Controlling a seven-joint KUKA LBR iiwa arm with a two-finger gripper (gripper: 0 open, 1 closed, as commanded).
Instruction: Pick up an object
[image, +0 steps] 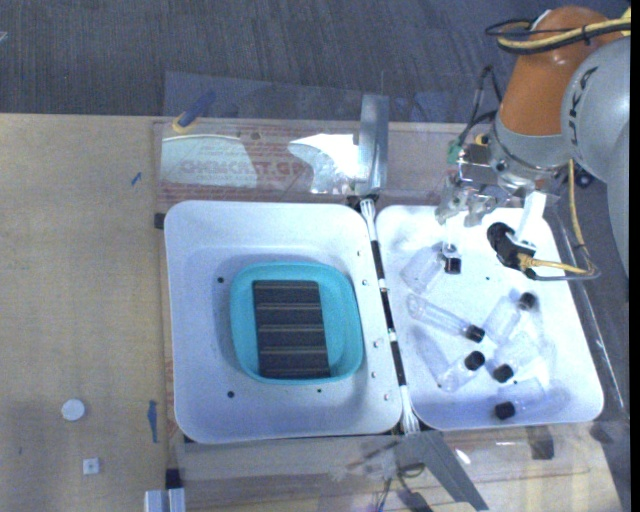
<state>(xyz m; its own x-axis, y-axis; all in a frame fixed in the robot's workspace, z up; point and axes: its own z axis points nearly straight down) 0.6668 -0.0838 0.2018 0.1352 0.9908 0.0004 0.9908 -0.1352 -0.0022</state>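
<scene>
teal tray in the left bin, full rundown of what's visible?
The teal tray is a shallow, rounded-corner rectangular dish, plastic by its look, sitting flat and upright in the recessed middle of the left bin. Its rim is lighter and raised. Inside lies a dark grey ribbed insert with four horizontal bands, covering most of the floor. The tray rests on the bin's floor, apart from the bin's walls. It lies well left of the end effector, which is over the right bin.
</scene>
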